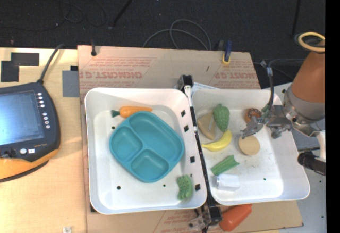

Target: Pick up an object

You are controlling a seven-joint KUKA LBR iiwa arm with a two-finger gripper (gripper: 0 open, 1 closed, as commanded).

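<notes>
1. We see two shallow white bins side by side on a cardboard sheet: the left bin [101, 115] and the right bin [287, 184].
2. The arm [311, 85] reaches in from the right, its orange band above the grey wrist.
3. A teal divided plate [146, 146] lies in the middle of the left bin, its long axis running from far left to near right.
4. The gripper [255, 126] hangs over the right bin's far half, just above a round tan piece [249, 146]; we cannot tell how its jaws stand, and nothing shows between them.
5. A yellow banana [219, 143] lies in the right bin near the divider, curved, its long axis running from near left up to far right.
6. A green bumpy fruit [221, 116] sits just beyond the banana, beside a flat tan slice [206, 125].
7. A green stalk [224, 165] lies nearer to us, pointing far right, with a small white block [227, 182] beside its near end.
8. An orange carrot [133, 111] lies along the plate's far edge, its long axis left to right, green end left.
9. A small green broccoli piece [184, 186] sits in the left bin's near right corner.
</notes>
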